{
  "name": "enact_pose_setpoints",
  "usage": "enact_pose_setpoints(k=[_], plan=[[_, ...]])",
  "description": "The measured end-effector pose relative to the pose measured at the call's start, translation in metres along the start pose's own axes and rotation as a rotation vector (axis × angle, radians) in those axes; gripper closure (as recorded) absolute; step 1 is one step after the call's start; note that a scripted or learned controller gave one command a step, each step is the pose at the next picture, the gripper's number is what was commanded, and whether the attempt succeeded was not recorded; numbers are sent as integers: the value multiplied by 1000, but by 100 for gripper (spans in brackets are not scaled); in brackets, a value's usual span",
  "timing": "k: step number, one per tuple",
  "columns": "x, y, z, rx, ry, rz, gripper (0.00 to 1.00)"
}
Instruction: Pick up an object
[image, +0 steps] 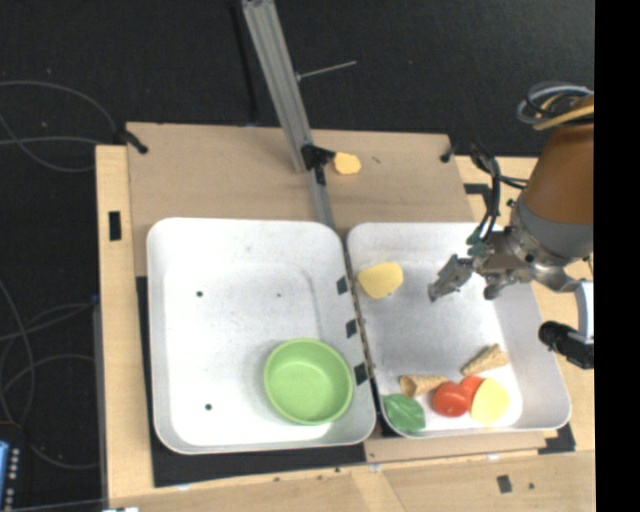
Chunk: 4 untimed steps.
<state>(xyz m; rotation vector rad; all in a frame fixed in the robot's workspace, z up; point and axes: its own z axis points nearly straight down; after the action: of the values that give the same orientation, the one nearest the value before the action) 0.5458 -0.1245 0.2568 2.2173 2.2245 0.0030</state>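
My gripper hangs open over the upper middle of the right bin, with nothing between its fingers. A pale yellow lump lies to its left near the bin's left wall. Along the bin's front lie a green leaf-shaped piece, a red tomato-like object, a yellow round object and two tan wedge pieces. A green bowl sits in the left bin at its front right.
A small yellow object rests on the brown board behind the bins. A grey metal post rises at a slant from the board between the bins. Black clips line the divider between the bins.
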Motion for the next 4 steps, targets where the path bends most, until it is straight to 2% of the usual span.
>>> enact_pose_setpoints(k=[1,2,4], plan=[[0,0,0,0,0,1,0],[-3,-3,63,7,-2,5,0],[-6,-3,157,2,-4,5,0]])
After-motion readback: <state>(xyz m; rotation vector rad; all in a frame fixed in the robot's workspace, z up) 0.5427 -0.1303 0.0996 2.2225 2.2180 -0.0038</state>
